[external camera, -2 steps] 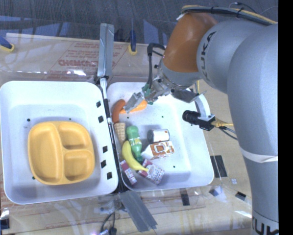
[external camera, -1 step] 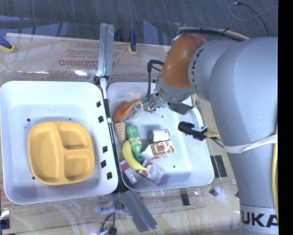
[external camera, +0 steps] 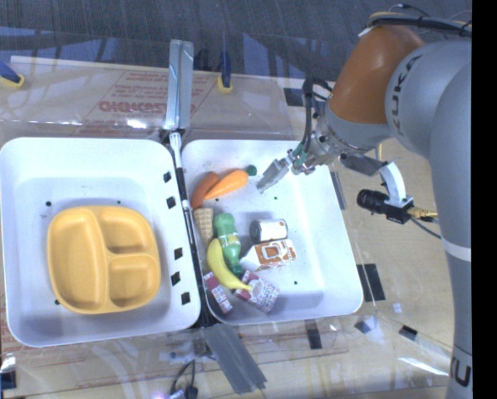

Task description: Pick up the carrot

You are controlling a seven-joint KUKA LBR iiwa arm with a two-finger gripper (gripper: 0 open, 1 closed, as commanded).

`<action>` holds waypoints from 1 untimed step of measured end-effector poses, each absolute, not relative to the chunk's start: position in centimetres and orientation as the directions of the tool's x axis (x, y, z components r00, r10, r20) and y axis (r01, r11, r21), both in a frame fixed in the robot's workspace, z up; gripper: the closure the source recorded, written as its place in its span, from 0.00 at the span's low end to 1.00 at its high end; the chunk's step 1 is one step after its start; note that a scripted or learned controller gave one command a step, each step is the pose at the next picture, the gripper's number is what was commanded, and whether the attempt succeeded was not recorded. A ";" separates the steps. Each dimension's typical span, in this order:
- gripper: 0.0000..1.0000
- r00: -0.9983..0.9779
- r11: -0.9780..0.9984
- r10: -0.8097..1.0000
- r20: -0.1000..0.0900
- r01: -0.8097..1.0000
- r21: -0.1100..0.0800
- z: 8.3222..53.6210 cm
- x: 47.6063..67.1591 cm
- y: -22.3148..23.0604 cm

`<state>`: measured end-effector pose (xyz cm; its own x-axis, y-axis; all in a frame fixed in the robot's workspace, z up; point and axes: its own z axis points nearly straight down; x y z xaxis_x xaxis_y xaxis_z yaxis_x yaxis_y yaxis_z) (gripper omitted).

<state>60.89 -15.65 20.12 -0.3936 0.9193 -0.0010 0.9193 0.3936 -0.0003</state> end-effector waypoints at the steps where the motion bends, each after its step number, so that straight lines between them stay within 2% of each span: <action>1: 0.00 -0.469 0.469 0.883 0.001 0.883 -0.002 15.4 62.0 -20.3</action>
